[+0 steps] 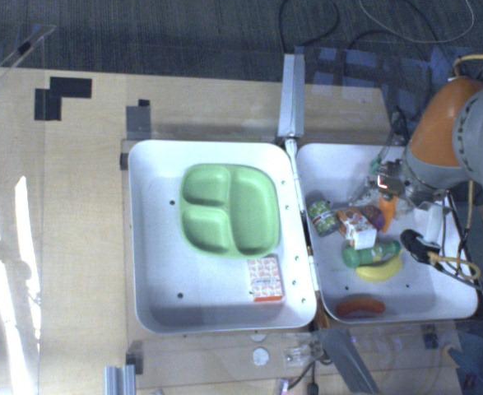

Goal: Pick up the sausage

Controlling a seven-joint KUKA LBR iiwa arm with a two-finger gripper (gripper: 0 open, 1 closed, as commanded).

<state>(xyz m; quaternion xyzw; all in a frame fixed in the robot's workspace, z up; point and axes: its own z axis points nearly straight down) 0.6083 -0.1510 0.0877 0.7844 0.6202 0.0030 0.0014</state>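
Observation:
The sausage (359, 307) is a dark red-brown link lying flat near the front wall of the right bin (447, 299). My gripper (381, 189) reaches in from the right, under the orange band, and hangs over the back of that bin above a cluster of food items. It is well behind the sausage and apart from it. The wrist hides its fingertips.
Between gripper and sausage lie a green can (322, 218), a small white and red carton (359, 230), an orange piece (387, 209), a green item (369, 254) and a yellow banana (378, 271). The left bin (155, 295) holds a green divided plate (229, 208) and a small printed box (265, 278).

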